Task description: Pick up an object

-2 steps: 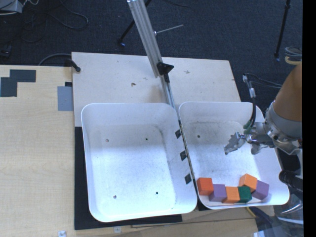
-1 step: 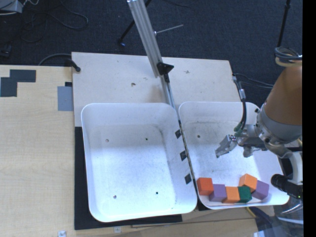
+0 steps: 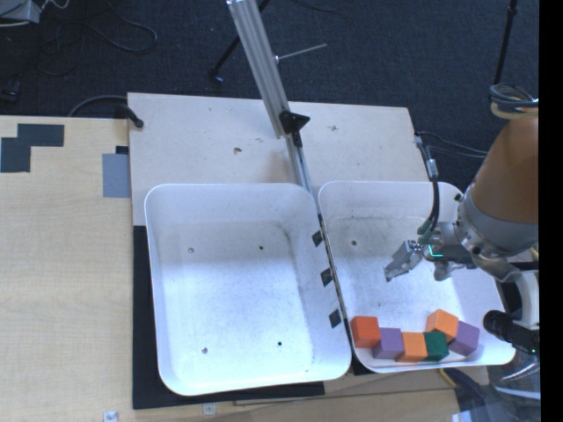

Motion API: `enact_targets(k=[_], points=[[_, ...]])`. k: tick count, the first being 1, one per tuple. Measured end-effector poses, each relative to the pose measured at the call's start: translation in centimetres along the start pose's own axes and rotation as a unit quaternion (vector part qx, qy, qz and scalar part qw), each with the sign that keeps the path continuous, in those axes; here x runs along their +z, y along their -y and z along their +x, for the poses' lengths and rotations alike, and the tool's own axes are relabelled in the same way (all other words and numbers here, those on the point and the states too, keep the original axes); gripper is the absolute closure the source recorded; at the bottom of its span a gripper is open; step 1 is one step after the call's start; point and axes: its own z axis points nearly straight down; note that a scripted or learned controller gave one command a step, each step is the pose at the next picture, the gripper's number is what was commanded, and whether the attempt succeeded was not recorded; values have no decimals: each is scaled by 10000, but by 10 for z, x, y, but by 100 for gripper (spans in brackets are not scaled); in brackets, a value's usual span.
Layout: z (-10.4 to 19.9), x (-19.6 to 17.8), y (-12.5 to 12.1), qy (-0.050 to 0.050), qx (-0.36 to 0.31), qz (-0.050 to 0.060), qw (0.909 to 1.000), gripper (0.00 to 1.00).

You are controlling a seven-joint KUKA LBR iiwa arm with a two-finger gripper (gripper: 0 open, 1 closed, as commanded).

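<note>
White bins: we see two shallow bins side by side on the counter [image 3: 220,139]; we take the right bin [image 3: 369,214] as our landmark, the left bin [image 3: 176,205] touching its left wall.
Blocks: a tight cluster lies along the right bin's near rim. We count an orange block [image 3: 365,330] at the left end, a purple block [image 3: 388,342] just beside it, a second orange block [image 3: 413,345], a green block [image 3: 435,345], another orange block [image 3: 442,323] behind that, and a purple block [image 3: 464,336] at the right end.
Hand: the hand [image 3: 400,265] hangs over the right bin's middle, apart from the cluster; we see nothing between its fingers, and we cannot tell their spread.
Arm: the grey arm [image 3: 501,209] enters over the right bin's right wall.
</note>
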Motion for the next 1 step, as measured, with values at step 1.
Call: enact_targets(k=[1], points=[[-30,-98,-28,17,-11,-52,10000,0]])
